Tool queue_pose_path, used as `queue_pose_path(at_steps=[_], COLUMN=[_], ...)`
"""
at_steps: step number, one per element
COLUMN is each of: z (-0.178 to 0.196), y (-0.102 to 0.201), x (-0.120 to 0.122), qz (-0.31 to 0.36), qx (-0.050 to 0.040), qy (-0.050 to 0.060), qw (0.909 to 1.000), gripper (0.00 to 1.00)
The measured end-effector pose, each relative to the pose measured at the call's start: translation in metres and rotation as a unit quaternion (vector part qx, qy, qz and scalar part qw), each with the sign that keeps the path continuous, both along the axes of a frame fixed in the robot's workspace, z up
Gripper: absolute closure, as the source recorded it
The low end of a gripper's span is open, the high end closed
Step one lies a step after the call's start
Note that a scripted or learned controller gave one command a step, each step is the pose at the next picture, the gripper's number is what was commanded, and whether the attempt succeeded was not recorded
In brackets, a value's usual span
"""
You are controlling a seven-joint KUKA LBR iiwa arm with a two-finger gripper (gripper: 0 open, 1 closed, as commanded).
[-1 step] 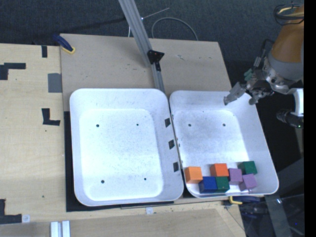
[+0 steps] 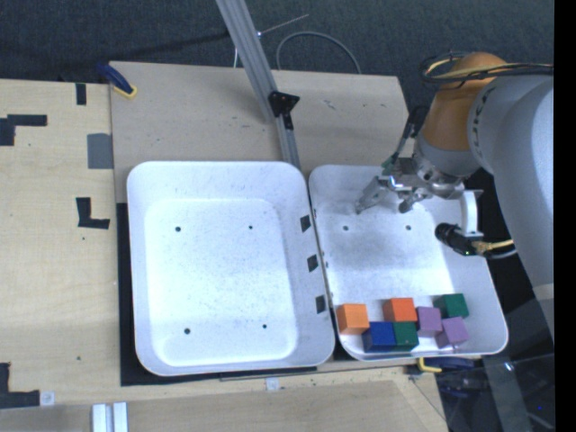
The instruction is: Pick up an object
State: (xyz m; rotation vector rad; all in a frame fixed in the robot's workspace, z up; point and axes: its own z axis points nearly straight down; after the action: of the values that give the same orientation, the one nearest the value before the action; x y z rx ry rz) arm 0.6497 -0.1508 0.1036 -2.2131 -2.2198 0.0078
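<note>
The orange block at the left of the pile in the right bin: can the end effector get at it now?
Probably yes. The orange block has bare bin floor above and left of it, and the end effector hangs over the same right bin.

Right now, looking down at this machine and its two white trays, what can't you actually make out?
- Pincer: too small and blurred in the camera view to tell whether it is spread or closed.
- Blocks: bunched along the near edge of the right tray, so their touching sides hide each other.
- Arm: cut off by the right side of the view, base unseen.
</note>
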Motion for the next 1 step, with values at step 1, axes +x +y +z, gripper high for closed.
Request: queue_pose_path(at_steps=[1], z=[-0.0128], y=[-0.025], x=[-0.0288], qz=[-0.002], qx=[-0.0013], qy=[-0.002], qw=[1.0], gripper=[0.0])
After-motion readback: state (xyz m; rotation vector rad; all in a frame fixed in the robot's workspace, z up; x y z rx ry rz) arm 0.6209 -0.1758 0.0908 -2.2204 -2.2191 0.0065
